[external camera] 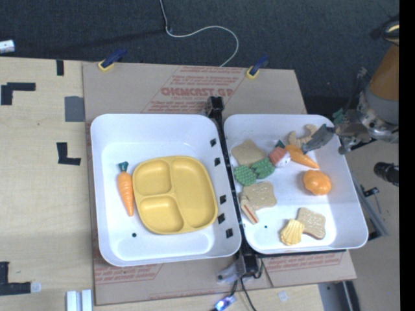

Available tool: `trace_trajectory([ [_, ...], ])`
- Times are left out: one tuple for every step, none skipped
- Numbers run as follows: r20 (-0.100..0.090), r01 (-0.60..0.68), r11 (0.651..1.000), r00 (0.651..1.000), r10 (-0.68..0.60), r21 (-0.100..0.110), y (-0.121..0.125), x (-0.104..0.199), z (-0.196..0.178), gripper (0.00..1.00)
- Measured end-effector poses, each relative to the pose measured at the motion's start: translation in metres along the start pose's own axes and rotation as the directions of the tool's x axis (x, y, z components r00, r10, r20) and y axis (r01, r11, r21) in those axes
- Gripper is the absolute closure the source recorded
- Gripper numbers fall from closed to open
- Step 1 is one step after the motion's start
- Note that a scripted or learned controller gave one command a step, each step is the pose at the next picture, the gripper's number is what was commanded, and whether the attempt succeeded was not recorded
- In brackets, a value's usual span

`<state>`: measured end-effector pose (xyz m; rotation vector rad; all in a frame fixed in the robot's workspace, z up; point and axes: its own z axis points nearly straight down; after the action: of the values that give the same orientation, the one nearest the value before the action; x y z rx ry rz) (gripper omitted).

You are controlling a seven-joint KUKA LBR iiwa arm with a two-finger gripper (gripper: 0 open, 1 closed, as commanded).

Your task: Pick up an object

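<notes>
Tool (318,139) hovers at right bin's (343,193) upper right, finger state unclear; toy carrot (302,157) lies just beneath, touching a red-white piece (280,155); crowding risks a glancing miss or grabbing two items.

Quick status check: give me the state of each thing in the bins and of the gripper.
gripper: over right bin's far edge, nothing visibly held
yellow tray: flat in left bin, compartments bare
carrot: lying beside tray, left bin
orange fruit: resting in right bin
toast slice: lying flat, right bin
</notes>
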<state>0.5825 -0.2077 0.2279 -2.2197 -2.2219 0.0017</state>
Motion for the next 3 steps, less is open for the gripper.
trace_trajectory([
  [0.0, 0.0, 1.0, 1.0, 0.0, 0.004, 0.004, -0.008, 0.056, 0.0],
  [0.004, 0.001, 1.0, 1.0, -0.001, -0.004, -0.002, -0.005, 0.115, 0.0],
  [0.001, 0.001, 1.0, 1.0, -0.001, 0.0, -0.002, -0.003, 0.145, 0.0],
])
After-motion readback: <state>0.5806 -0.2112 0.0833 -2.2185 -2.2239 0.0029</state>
